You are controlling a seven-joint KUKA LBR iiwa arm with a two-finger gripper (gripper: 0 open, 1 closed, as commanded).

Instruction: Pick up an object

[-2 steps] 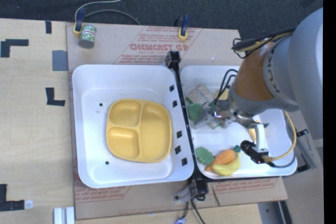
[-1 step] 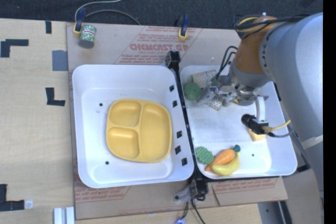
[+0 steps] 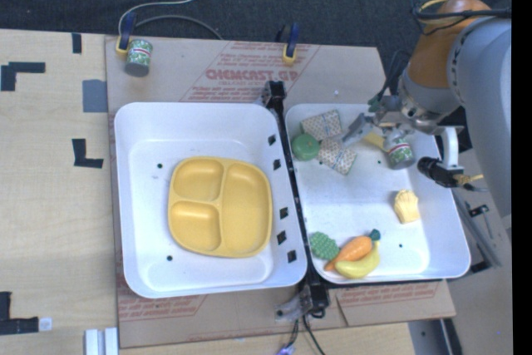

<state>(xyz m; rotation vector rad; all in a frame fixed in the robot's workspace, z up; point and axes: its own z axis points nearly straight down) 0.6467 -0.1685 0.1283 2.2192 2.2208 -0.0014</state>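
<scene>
The right bin (image 3: 432, 258) holds several small objects. Two patterned beige pouches (image 3: 331, 139) lie at its back left beside a green round piece (image 3: 305, 147). A small can with a green label (image 3: 400, 155) stands near the back right, and a pale yellow block (image 3: 406, 206) lies further forward. At the front sit a green leafy piece (image 3: 322, 245), a toy carrot (image 3: 355, 248) and a banana (image 3: 359, 266). My gripper (image 3: 359, 129) hangs low over the back of this bin, its tip by the pouches' right edge and just left of the can.
The left bin (image 3: 137, 179) holds a yellow divided plate (image 3: 220, 206). Black clips line the wall between the bins. Another small can (image 3: 138, 56) stands on the cardboard behind the left bin. The arm's grey body (image 3: 474, 71) covers the right bin's back right corner.
</scene>
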